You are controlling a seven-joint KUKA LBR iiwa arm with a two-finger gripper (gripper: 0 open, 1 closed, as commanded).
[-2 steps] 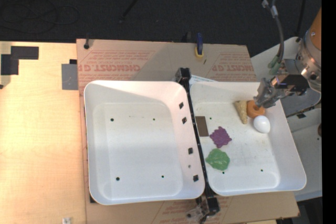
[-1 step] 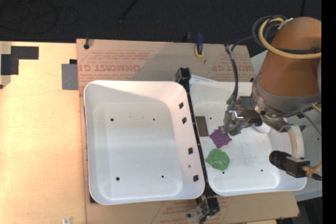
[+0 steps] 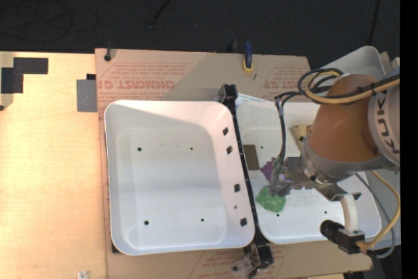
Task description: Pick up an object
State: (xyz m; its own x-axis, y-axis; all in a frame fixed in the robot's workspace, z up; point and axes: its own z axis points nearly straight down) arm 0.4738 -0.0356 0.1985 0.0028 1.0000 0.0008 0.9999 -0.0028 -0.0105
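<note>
The gripper (image 3: 282,185), whose opening I cannot tell, hovers low just above the green lump (image 3: 271,200), so descending and clamping seems next.

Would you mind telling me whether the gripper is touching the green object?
Cannot tell: in the camera view the gripper overlaps the green object, hiding any contact.

Two shallow white bins sit side by side on a cardboard sheet (image 3: 196,75) over a pale wooden bench (image 3: 46,173); the left bin (image 3: 117,140) shows bare floor with small dark holes. The arm (image 3: 343,131) reaches over the right bin (image 3: 297,232), its gripper (image 3: 282,185) low near that bin's left wall, directly above a green object (image 3: 271,200) and just beside a purple object (image 3: 268,170). Finger state cannot be determined; a small pale object (image 3: 298,133) lies by the arm's orange band.
</note>
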